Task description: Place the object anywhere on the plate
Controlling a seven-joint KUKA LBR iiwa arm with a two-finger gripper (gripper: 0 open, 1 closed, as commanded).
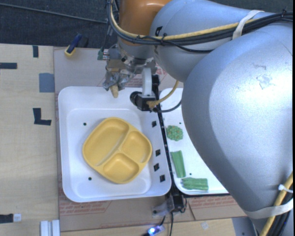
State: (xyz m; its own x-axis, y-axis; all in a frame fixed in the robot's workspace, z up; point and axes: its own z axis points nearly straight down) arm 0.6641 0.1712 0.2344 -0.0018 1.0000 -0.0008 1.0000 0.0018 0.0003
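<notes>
A yellow divided plate (117,149) lies in the middle of the left white bin (71,132). My gripper (114,86) hangs over the far edge of that bin, above and behind the plate. A small tan object (114,92) sticks out below the gripper's tip, pinched between the fingers. The gripper is shut on it, and the object is clear of the plate.
The right bin (211,188) holds a round green piece (175,132), a long green stick (177,162) and a flat green piece (194,183). The arm's big grey body covers most of that bin. A blue and yellow item (73,44) lies on the bench behind the left bin.
</notes>
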